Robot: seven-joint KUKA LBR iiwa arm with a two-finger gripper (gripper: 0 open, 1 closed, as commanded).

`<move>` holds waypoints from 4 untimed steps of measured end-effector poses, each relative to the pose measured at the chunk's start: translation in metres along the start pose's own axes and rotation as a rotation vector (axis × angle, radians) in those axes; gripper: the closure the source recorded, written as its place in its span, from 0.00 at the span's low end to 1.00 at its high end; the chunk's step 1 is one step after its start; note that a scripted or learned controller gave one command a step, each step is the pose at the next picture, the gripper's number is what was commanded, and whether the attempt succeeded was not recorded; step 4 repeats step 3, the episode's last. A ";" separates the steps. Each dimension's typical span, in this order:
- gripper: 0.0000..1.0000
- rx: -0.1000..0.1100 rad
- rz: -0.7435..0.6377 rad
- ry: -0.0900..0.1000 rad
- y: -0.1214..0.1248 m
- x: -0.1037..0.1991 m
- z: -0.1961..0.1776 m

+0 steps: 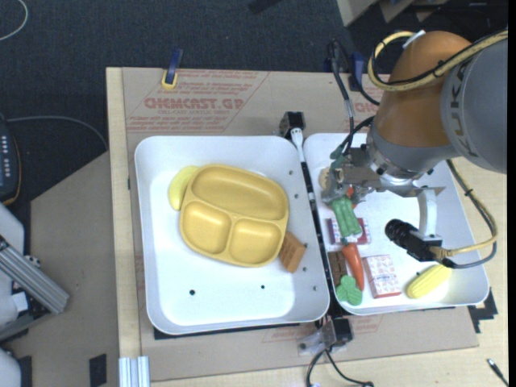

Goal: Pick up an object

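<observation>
Pretty chunky grey KUKA arm with a glossy rounded orange band above the wrist, and part of the KUKA lettering showing on the grey shell. Yellow and black cables loop off the band around 11 o'clock. Small metallic two-finger gripper at the tip, with bits of green

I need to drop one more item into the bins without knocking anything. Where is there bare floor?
Left bin: bare floor along the front, below the yellow divided plate and brown block, and a strip down its left wall. The right bin is crowded: green pickle, carrot, corn, cards and the gripper there.
</observation>
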State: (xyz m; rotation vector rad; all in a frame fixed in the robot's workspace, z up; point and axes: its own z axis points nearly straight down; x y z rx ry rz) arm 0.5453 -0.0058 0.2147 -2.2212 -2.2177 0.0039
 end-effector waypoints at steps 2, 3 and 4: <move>1.00 -0.007 -0.003 0.000 0.008 0.004 -0.012; 1.00 0.000 0.000 0.000 -0.012 0.001 -0.006; 1.00 0.000 0.000 0.000 -0.012 0.001 -0.006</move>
